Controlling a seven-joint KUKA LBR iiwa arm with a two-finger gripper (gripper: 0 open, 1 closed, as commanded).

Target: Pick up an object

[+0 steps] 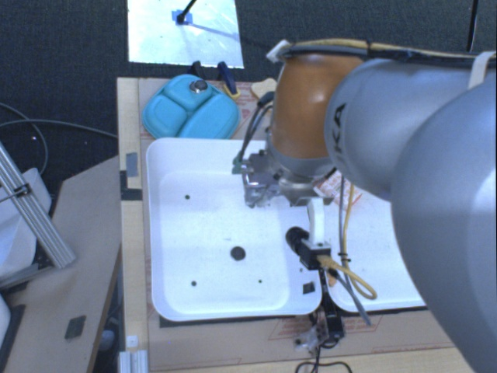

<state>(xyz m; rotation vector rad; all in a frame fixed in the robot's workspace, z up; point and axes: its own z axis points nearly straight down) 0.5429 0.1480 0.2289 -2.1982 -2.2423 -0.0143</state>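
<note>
My gripper [255,189] hangs over the far right part of the left white bin [167,208], below the orange wrist band. Its metal tip is seen from above, and the wrist hides how the fingers stand. A small dark round thing [238,252] lies on the left bin's floor, in front of the gripper and apart from it. The arm's grey bulk covers most of the right bin [388,286]. A scrap of red and white [334,183] peeks out beside the wrist there.
A light blue moulded lid or tray [190,109] lies behind the left bin on the bench. Yellow cables [349,274] and a black fitting [298,241] hang from the arm over the wall between the bins. A pale board [85,231] stands to the left.
</note>
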